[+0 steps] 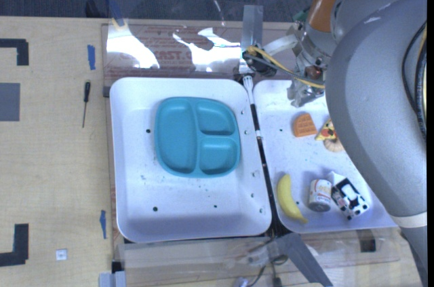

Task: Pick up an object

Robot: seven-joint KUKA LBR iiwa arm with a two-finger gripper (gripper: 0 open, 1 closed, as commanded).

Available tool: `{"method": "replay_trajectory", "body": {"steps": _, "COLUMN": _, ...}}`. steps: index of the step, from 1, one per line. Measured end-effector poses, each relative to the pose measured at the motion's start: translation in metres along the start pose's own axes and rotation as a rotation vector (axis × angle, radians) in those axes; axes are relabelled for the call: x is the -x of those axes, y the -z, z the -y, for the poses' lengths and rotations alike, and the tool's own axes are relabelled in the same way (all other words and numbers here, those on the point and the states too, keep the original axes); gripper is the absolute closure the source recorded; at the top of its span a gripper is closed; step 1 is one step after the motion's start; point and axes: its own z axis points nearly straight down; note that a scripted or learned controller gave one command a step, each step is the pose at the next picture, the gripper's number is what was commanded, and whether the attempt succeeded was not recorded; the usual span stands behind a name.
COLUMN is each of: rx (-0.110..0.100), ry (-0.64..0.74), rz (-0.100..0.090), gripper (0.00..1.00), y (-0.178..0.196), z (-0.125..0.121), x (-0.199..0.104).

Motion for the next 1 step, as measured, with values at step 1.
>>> {"method": "replay_trajectory", "body": {"steps": 1, "rx": 0.001, "ry": -0.015, "rz": 0.000, "gripper": 1.00, "y": 0.0203, "z": -0.0170, "x": -0.0017}}
